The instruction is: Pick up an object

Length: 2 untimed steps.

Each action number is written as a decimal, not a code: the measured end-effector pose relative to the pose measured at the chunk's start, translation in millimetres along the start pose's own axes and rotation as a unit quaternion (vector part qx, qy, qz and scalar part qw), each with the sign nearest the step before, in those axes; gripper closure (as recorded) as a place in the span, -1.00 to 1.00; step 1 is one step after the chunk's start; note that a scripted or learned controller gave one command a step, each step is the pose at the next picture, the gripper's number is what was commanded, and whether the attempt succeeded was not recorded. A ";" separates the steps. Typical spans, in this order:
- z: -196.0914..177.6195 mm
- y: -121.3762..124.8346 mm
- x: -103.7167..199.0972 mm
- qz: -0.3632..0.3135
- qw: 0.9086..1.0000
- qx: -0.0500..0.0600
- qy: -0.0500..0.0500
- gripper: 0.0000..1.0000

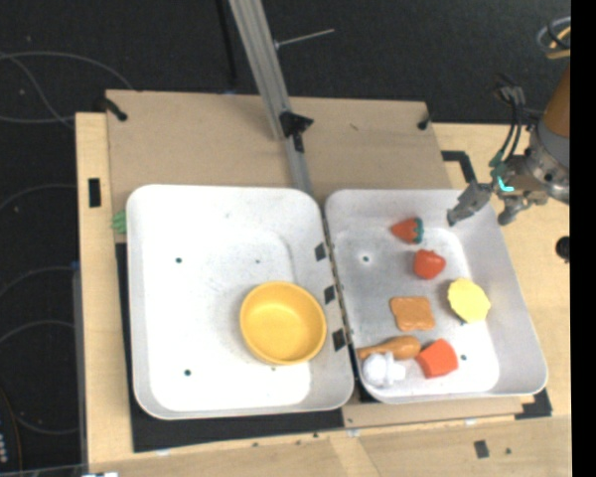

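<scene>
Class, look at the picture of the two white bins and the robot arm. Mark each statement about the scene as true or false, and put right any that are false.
1. The yellow bowl sits in the left bin. True.
2. The gripper holds the strawberry. False: it is open above the right bin's upper right edge, holding nothing.
3. The cracker lies in the right bin. True.
4. The yellow bowl is upside down. False: it stands upright, its hollow facing up.
5. The lemon lies beside the bowl. False: it lies in the right bin.

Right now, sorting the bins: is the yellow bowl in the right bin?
No, the yellow bowl sits in the left bin.
</scene>
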State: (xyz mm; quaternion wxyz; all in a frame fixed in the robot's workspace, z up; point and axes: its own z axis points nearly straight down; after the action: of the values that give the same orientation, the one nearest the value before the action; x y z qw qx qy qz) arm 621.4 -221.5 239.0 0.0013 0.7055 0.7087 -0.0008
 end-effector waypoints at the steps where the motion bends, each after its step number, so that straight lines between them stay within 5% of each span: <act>1: 52.5 4.5 7.5 0.000 1.000 0.002 0.000 -1.00; 2: 94.6 3.5 7.3 0.002 1.000 0.002 0.000 -1.00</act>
State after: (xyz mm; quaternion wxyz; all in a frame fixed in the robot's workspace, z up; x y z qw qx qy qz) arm 625.0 -214.4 144.3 -0.0002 0.7067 0.7075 -0.0021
